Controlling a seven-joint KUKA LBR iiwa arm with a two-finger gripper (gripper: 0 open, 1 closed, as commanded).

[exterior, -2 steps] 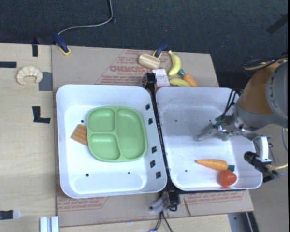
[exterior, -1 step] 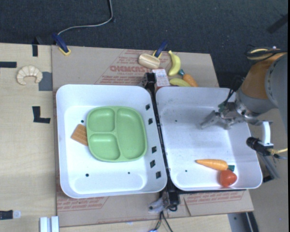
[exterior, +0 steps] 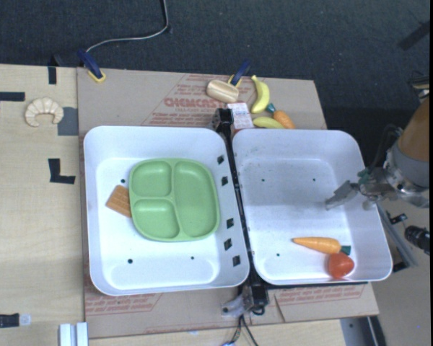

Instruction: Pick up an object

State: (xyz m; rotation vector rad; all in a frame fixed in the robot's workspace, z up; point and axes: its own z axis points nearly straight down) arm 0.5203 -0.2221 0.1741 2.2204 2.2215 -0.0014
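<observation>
Your gripper (exterior: 338,195) hangs empty above the carrot (exterior: 317,244), jaws looking released, and that carrot, lying in the right bin (exterior: 289,143) just beside the tomato (exterior: 340,265), seems a light, stiff, smooth plastic taper, so pinch across its thick middle.

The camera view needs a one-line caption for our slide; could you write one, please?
Grey two-finger gripper poised over the right white bin, above an orange toy carrot and red toy tomato.
</observation>
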